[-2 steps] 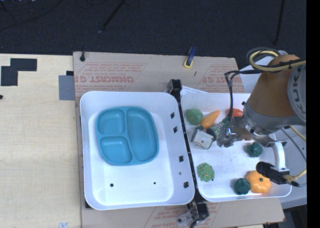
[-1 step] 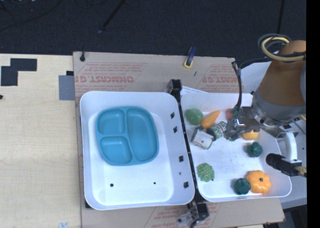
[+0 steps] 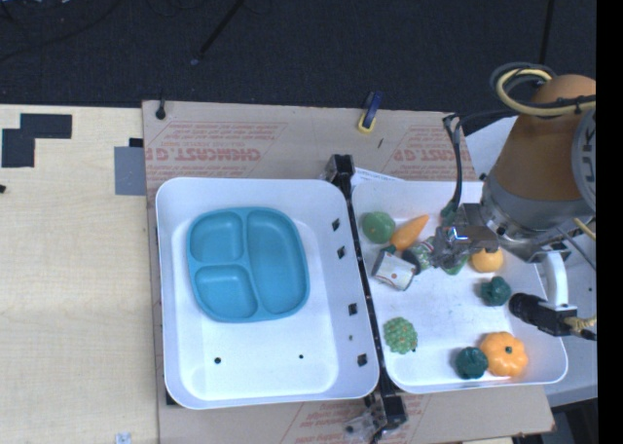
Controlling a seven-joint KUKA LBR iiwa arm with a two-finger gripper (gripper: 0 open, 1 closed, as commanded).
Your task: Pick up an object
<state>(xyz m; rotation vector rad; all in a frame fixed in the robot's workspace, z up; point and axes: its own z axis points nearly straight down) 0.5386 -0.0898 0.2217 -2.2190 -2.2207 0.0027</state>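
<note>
Fingers [image 3: 450, 255]: you cannot tell open or closed. They sit low in the right bin [image 3: 443, 374], beside the carrot [image 3: 410, 230].

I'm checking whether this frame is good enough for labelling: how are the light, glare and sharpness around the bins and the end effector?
Camera view: light is even and soft, and the left bin and blue tray read cleanly without harsh glare; the small toys, such as the carrot, are slightly soft; the end effector is a blurred, cluttered patch; the background above the bench is very dark.

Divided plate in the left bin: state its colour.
Light blue divided plate, plain, in the camera view.
</note>
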